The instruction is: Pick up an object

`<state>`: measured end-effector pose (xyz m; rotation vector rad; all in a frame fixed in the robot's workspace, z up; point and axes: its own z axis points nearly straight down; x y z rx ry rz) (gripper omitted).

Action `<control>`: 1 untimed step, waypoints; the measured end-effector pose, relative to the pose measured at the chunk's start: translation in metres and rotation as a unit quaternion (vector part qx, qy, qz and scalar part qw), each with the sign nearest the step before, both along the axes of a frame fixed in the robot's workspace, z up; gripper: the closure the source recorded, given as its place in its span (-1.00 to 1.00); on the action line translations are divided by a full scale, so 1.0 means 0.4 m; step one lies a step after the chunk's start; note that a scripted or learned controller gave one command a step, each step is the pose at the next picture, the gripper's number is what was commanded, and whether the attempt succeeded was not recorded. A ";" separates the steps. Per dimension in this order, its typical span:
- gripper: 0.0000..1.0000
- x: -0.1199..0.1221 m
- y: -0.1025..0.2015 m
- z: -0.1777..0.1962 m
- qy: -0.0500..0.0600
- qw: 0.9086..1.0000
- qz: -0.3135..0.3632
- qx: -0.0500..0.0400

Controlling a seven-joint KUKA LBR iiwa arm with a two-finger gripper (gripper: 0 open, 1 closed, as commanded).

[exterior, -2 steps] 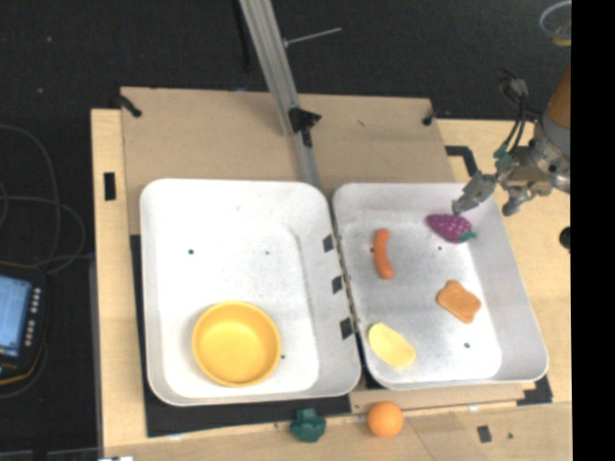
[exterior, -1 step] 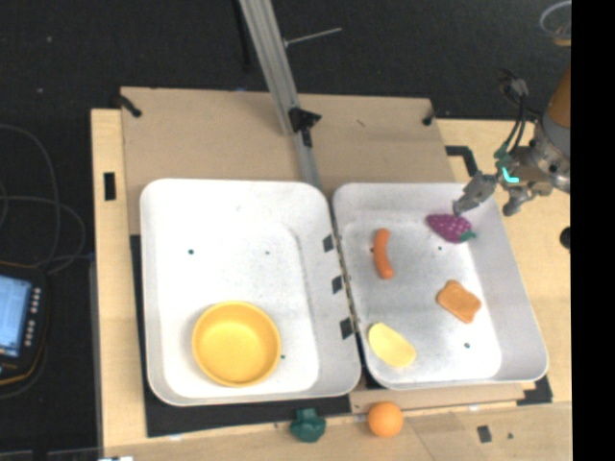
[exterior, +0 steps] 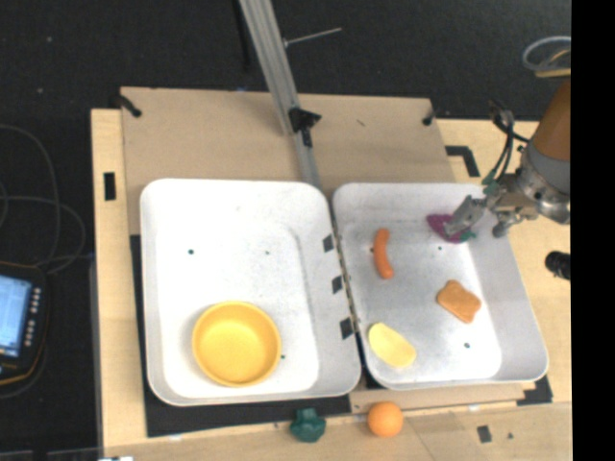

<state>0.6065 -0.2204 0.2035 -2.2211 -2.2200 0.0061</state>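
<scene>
Nearest the camera, an orange ball and a green piece lie on the bench edge outside the 2 bins, and a yellow bowl sits in the left bin. In the right bin a pale yellow piece, an orange block and an orange sausage shape lie loose. Farther back the gripper hangs low beside a purple object; whether its fingers are apart or closed I cannot tell, so the pick looks unfinished.

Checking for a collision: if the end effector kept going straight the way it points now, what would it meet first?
Probably the purple object just ahead of the end effector in the right bin; depth here is unclear.
</scene>
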 end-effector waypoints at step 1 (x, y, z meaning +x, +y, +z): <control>-1.00 0.004 0.002 -0.106 0.000 1.000 0.000 0.000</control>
